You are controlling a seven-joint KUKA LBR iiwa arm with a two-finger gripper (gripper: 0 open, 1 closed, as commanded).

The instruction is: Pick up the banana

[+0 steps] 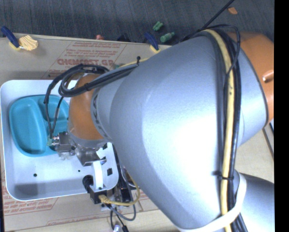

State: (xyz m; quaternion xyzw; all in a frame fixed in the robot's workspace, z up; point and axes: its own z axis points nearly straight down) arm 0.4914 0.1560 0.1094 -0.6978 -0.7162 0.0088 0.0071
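Nearest the lens: grey arm (183, 129), in from the right, covering most of the bench. Below it, orange band (81, 115) above the wrist, with black cables (71, 79) looped beside it. Under the band, gripper (63, 145) low over the left white bin (18, 187), just beside the right edge of a teal tub (28, 124); contact with the tub cannot be told. Gripper spread or closed: cannot tell, tip hidden by the wrist. Location of banana: cannot tell, much of the bench being hidden under the arm. Teal tub lying in the left half of the bin, rounded-rectangular. Under the bin, brown cardboard sheet (86, 52) with red print. At its far edge, blue clips (11, 35). Beyond, small green pieces (163, 33) on dark carpet (62, 8).
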